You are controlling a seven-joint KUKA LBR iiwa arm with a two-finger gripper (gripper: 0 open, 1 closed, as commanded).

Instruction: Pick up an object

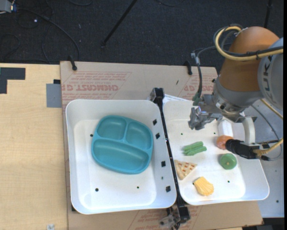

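Ridged green bean pod (194,148) beside waffle-textured wedge (185,168), below metal gripper (197,120)

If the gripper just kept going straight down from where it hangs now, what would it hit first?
Probably bare floor of the right bin. The gripper hangs over its upper left part, and the nearest item, the green bean pod toy, lies a little nearer the camera. Depth from this slanted view is uncertain.

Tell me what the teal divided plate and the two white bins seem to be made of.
Teal divided plate: probably moulded plastic, semi-matte; uniform colour, rounded compartment ridges, soft highlights. White bins, left and right: likely thin formed plastic, smooth with slight gloss; rounded corners, rolled rims. The view cannot settle the exact material of either.
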